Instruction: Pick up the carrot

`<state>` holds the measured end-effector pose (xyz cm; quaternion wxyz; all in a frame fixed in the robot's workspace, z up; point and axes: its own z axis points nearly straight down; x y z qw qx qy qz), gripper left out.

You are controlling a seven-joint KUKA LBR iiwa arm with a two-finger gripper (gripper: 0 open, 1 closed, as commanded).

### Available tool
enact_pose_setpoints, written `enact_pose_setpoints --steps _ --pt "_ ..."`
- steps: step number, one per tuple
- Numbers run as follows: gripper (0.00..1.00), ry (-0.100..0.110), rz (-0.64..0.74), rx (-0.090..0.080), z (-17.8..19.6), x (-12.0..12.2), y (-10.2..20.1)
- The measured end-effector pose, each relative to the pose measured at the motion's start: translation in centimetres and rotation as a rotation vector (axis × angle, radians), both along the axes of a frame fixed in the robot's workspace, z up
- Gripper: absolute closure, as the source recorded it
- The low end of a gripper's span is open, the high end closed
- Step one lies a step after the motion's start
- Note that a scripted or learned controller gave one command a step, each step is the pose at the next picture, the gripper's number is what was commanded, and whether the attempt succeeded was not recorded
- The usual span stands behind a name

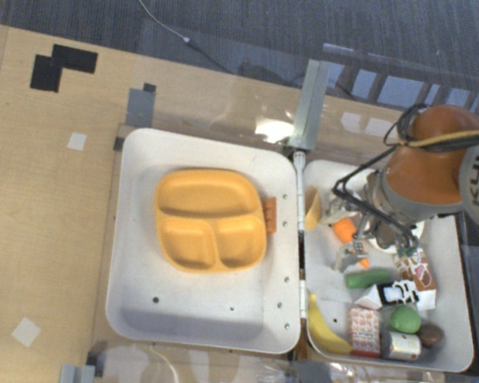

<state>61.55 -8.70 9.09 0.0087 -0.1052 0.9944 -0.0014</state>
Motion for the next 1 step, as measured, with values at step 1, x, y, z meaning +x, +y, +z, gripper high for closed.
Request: enact_pose_setpoints --steps 1 --pt "1.0 -0.02 0.005 0.0 1.59 0.55 0.16"
